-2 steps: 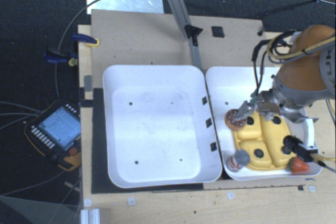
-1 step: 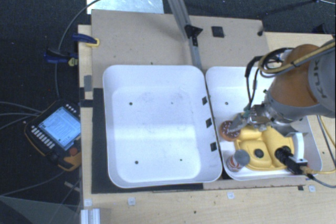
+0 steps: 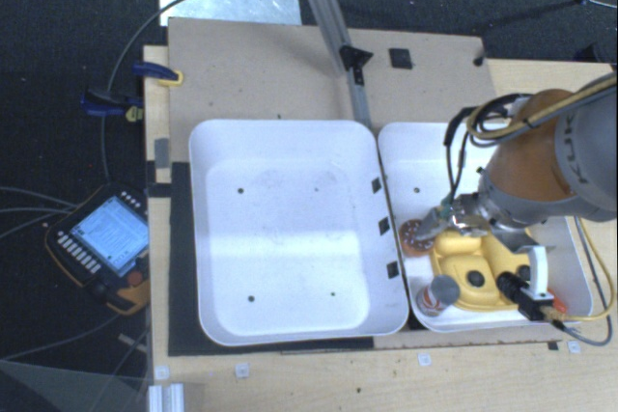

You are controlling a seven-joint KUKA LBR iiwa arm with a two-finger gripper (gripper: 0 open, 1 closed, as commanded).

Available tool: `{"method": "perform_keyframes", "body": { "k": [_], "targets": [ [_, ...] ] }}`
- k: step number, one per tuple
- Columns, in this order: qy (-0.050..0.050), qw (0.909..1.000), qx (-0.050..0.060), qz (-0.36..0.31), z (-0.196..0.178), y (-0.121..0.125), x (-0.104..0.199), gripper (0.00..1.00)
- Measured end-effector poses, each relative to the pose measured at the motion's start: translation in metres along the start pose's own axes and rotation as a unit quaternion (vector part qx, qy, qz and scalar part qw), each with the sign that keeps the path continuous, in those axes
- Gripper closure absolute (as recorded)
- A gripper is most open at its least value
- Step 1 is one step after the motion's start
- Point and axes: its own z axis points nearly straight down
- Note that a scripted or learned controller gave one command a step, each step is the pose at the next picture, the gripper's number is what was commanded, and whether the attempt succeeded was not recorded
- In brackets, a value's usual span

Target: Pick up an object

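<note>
Gripper (image 3: 446, 219) low in right bin (image 3: 410, 159) — finger state can't tell, arm hides it. Yellow toy (image 3: 473, 267) lies just below it toward bin's near edge, long axis roughly left-right; small brown round piece (image 3: 415, 236) beside gripper's left.

The grey arm (image 3: 570, 159) reaches in from the right, orange band above its lowered wrist.

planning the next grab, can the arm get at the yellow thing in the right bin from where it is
Probably yes: the arm hangs right over the yellow object in the right bin, and nothing covers the object's top, though small pieces crowd its left side.
</note>
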Motion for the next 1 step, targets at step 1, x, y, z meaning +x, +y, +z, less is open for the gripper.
{"method": "perform_keyframes", "body": {
  "k": [1],
  "targets": [
    [0.001,1.0,-0.002,-0.001,-0.0121,0.0023,0.0008,1.0]
  ]
}}
